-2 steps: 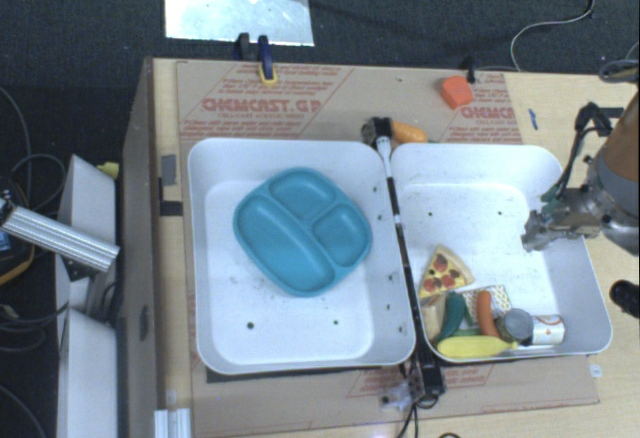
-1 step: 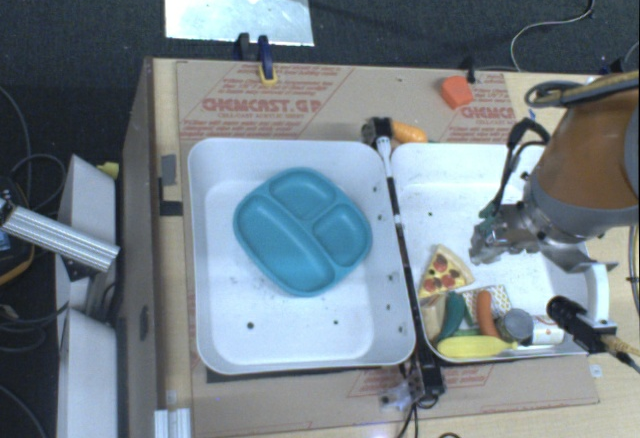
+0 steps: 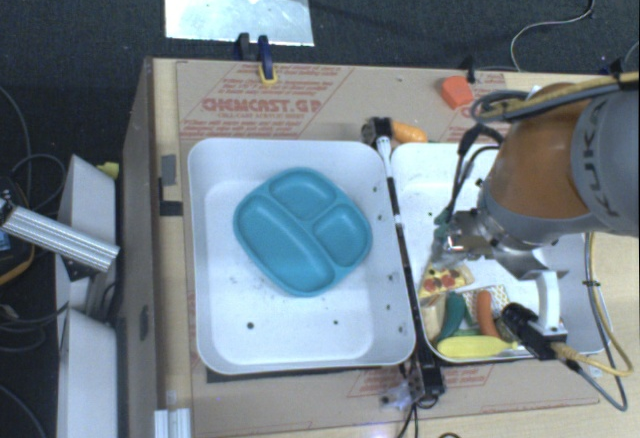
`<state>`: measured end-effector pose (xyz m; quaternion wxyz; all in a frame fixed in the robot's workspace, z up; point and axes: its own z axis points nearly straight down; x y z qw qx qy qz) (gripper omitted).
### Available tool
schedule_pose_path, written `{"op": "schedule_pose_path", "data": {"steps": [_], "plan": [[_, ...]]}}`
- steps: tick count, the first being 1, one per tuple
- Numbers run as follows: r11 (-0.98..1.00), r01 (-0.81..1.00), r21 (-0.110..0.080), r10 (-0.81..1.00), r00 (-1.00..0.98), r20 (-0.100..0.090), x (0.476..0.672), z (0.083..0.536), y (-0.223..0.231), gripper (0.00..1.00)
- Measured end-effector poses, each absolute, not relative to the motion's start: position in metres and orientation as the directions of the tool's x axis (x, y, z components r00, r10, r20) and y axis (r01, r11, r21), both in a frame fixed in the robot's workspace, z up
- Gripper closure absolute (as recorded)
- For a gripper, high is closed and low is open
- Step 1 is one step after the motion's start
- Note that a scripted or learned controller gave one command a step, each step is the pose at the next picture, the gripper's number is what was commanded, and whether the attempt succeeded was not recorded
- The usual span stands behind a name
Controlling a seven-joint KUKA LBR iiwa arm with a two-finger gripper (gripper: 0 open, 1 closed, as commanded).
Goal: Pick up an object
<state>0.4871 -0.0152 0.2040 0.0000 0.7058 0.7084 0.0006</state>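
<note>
Looking down on the counter [image 3: 300,91], we see two white bins side by side. The left bin [image 3: 230,326] carries a blue divided plate [image 3: 302,230] lying flat near its middle. The right bin [image 3: 425,166] holds the likely targets: a small heap of toy food crowded into its near corner, with a patterned piece [image 3: 446,279], a green piece [image 3: 454,312], an orange carrot-like piece [image 3: 485,312] and a yellow banana-like piece [image 3: 470,347] lying lengthwise along the near wall.

The arm [image 3: 545,171] reaches over the right bin, and its gripper [image 3: 452,238] hangs just above the far edge of that heap, close to the wall between the bins. We cannot tell how the gripper is set; the wrist body and cables hide it.

We judge the heap to lie just toward the near side of the gripper, the patterned piece nearest. The green and orange pieces run roughly front to back, the yellow one crosswise beneath them.

Room is tight: the dividing wall stands just to one side, the near wall just beyond the heap, and the pieces touch each other. Open floor lies toward the far end of the right bin.
</note>
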Motion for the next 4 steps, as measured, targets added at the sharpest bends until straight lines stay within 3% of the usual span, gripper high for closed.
{"op": "schedule_pose_path", "data": {"steps": [1,2,3,4], "plan": [[0.004,1.0,0.0,1.0,-0.004,0.001,0.497,0.194,0.055,1.0],[0.004,1.0,0.0,1.0,-0.004,0.001,0.488,0.206,0.142,1.0],[0.005,1.0,0.003,1.0,-0.005,0.001,0.487,0.292,0.13,1.0],[0.002,1.0,-0.002,1.0,-0.002,0.0,0.486,0.23,0.126,1.0]]}}
